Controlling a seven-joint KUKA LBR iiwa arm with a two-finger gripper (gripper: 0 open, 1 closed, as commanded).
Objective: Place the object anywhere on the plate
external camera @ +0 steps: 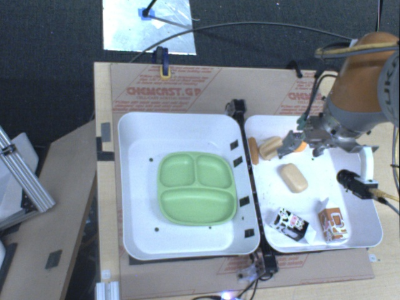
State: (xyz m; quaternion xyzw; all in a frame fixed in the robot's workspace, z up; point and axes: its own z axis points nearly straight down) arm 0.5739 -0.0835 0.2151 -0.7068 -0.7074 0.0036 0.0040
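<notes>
A green plate (197, 188) with three compartments lies in the left bin (134, 167). In the right bin (369, 220) are a tan oval piece (292, 177), a tan bread-like piece (270, 147) with a thin orange stick (253, 150) beside it, a black-and-white packet (291, 224) and an orange carton (333, 224). My gripper (302, 144) hangs low over the back of the right bin, just right of the bread-like piece. A small orange thing (301, 147) shows right at its tip; whether it is gripped cannot be told.
The arm (362, 74) comes in from the right over the right bin's far corner. A black-tipped fitting (353, 184) sticks out over the bin's right side. The divider (247, 180) between the bins carries black clips. A cable arcs over the bench's back.
</notes>
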